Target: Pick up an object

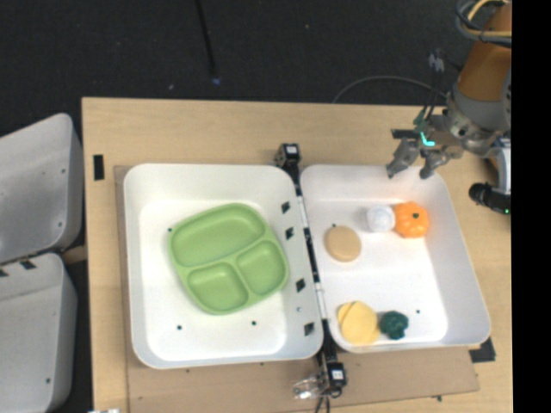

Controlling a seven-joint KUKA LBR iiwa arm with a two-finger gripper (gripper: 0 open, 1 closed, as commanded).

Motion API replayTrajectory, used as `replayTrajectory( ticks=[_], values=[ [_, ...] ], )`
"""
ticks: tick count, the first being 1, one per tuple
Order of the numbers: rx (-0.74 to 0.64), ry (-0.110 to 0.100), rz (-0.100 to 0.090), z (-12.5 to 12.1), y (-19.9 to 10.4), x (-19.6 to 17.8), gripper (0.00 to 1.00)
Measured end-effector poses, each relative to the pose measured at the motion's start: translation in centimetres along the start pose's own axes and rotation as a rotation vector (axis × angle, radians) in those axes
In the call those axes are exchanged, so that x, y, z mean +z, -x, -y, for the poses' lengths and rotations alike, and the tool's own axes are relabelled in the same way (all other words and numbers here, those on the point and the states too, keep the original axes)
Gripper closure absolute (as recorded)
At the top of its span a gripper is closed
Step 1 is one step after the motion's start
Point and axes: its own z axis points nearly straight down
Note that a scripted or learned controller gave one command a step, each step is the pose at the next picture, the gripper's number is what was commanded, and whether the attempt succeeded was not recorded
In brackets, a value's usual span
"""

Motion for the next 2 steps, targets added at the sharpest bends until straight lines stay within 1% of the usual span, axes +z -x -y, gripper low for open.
replayTrajectory(
  ticks=[1, 2],
  values=[
    [-0.001, 0.004, 0.001, -0.1, 0.0, -0.2, 0.00],
    [-0.005, 0.001, 0.001, -0.2, -0.5, 4.2, 0.00]
  ],
)
